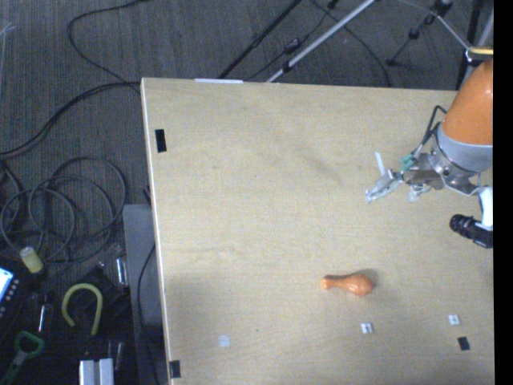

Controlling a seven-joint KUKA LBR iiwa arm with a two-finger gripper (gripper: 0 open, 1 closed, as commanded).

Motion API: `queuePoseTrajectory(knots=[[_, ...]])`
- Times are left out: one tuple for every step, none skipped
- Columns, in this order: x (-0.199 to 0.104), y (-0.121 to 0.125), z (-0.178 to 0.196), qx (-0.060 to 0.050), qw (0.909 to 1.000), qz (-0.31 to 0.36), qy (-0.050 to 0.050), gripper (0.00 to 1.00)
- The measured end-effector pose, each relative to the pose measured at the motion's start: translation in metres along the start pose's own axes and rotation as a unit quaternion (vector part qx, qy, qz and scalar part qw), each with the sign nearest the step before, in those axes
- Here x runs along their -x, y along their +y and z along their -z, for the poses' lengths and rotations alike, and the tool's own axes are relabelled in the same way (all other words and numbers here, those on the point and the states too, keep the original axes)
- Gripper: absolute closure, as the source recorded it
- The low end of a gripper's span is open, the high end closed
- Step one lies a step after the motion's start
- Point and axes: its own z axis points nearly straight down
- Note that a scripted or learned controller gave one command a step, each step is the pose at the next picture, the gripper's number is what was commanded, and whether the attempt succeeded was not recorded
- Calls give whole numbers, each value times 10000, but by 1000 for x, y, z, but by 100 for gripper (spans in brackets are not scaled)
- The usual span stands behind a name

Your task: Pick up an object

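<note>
The arm [469, 115] enters from the right, its gripper [380, 176] spread empty.

No text, label, brand, number or sign can be read anywhere in the camera view. The bench [264, 215] carries a few small markers, a black one near its upper left corner [160, 140] and small pale and dark squares near its lower edge [366, 327], but they are too small and blurred to show any writing
</note>
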Motion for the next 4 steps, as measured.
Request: queuePoseTrajectory(knots=[[2, 80, -85, -4, 9989, -478, 6, 0], [2, 80, -75, -3, 9989, -467, -25, 100], [2, 80, -75, -4, 9989, -466, -24, 0], [-3, 85, -78, 9, 9951, 992, -4, 0]])
